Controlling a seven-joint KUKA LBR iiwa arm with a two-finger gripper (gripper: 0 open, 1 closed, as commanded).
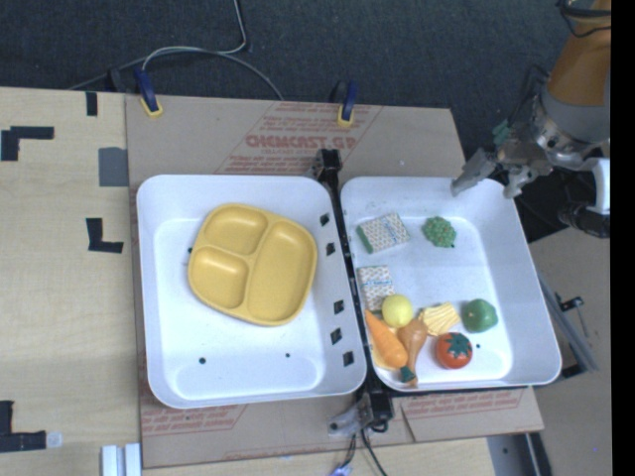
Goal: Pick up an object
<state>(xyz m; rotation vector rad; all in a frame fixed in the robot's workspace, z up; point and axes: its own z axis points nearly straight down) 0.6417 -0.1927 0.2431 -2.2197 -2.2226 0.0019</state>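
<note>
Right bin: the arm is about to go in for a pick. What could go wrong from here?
1. The lemon, carrot, corn, tomato and green pepper crowd the right bin's near end; a grab there may knock neighbours or catch two.
2. The gripper hovers over the bin's far rim, so a straight descent might strike it.
3. The broccoli lies apart and looks the safer target.

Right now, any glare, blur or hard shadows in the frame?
Camera view: lighting even and soft; white bins bright but not blown out, only faint shadows under the yellow plate and the toy food; the small items, such as the broccoli, look soft; gripper at the right bin's top corner slightly blurred.
</note>
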